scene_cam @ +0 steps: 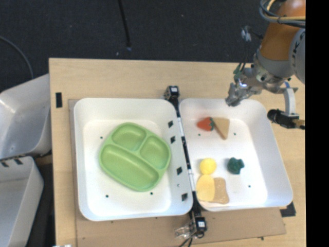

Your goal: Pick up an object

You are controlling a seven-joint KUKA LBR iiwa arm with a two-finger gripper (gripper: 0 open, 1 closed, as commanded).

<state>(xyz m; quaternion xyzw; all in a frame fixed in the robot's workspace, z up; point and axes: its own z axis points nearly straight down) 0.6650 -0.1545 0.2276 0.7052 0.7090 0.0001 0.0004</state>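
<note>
The right bin [267,138] holds several toy foods: a red strawberry [205,124] beside a tan wedge [222,127] near the back, a yellow ball [207,165], a dark green broccoli piece [235,165], and a pale yellow slice [205,188] against a tan bread slice [221,191] at the front. My gripper [234,98] hangs over the bin's back rim, right of and behind the wedge, with nothing seen in it.
The left bin [87,189] carries a green divided plate [134,156]. A black-clipped divider [179,143] runs between the bins. Bare wooden bench [128,78] lies behind both bins, and white containers [20,117] stand off the bench's left edge.
</note>
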